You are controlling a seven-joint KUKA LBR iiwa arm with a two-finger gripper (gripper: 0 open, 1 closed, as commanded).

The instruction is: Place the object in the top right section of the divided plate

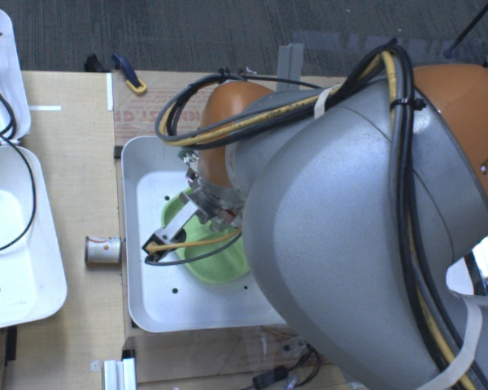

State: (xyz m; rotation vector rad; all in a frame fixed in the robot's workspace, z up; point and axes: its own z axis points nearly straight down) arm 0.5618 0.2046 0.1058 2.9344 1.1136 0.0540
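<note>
A light green divided plate lies in the right white bin, and the arm hides most of it. My gripper hangs over the plate's left part, under the orange band of the wrist. The large grey arm body covers the bin's right half and whatever lies in the plate's sections. I can make out no object between the gripper and the plate.
The left white bin holds a looping black cable. A small metal cylinder with an orange end lies on the wooden bench between the bins. A blue and yellow clamp sits at the bench's far edge.
</note>
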